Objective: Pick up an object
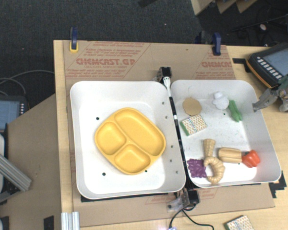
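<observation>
Dark grey carpet lies behind the light wooden table (38,143), which has a brown cardboard sheet (134,56) on top. Two shallow white bins sit side by side on the sheet. In the left white bin (81,109) lies a yellow plastic plate with three parts (129,140). The right white bin (264,138) holds small toy foods: a round tan cookie (192,106), a white lumpy toy (221,100), a green pea pod (235,110), a checked cracker square (194,124), an ice cream cone (209,147), purple grapes (196,167), a curved tan croissant (216,169) and a hot dog bun (230,155) touching a red-orange pepper (250,159). The grey gripper (265,101) hovers at the right bin's far right rim, holding nothing that I can see, and I cannot tell how wide it is.
</observation>
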`<state>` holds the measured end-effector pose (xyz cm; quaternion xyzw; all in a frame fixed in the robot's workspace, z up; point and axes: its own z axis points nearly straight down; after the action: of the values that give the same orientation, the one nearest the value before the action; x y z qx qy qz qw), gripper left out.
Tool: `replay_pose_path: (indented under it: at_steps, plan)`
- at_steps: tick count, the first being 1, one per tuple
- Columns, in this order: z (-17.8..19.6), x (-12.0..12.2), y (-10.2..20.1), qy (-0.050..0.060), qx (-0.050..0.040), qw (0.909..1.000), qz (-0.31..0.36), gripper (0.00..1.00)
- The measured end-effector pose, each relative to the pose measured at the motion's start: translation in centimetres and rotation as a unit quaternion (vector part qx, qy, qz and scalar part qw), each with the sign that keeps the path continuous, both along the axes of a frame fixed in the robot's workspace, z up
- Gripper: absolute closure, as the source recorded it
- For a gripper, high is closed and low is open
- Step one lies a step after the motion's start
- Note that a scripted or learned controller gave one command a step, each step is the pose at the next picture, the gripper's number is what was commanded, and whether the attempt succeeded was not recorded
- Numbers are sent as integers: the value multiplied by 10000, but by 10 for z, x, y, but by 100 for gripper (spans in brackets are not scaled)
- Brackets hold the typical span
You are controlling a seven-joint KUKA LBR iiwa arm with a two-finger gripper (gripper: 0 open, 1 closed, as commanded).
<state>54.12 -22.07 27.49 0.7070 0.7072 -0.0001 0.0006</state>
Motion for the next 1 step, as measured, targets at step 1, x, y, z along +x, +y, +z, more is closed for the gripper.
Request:
replay_pose_path:
  at_steps: [1]
  plan:
    - [-144, 55, 5, 23, 16, 10000, 19, 0]
